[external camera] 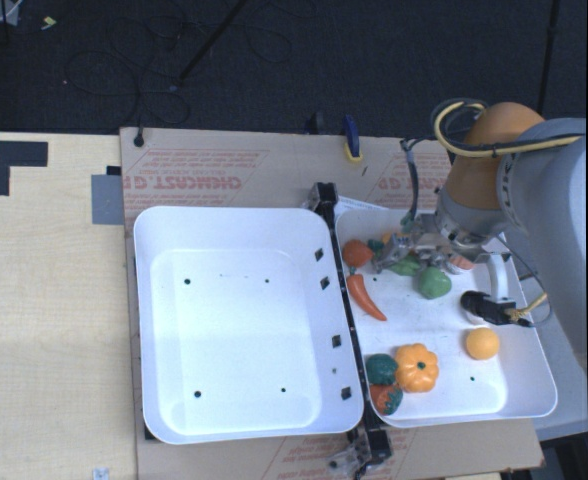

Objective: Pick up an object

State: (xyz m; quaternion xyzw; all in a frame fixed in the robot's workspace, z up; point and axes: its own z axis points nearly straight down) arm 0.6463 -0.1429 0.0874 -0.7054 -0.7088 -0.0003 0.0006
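My gripper [406, 255] is low in the upper part of the right bin [519, 398], with the arm coming in from the right. Just below and to its right lies a green round object [434, 284]. A smaller green piece [404, 267] sits right under the gripper, partly hidden by it. To the gripper's left rests an orange-red lump [356, 253], and below that a red-orange chili pepper [366, 298] lies slanted by the bin's left wall.
An orange ball [482, 344] lies at the right of the right bin. An orange pumpkin [417, 366], a teal object [381, 369] and a small orange-green piece [387, 399] cluster at its front left. The left bin [154, 268] stands beside it.
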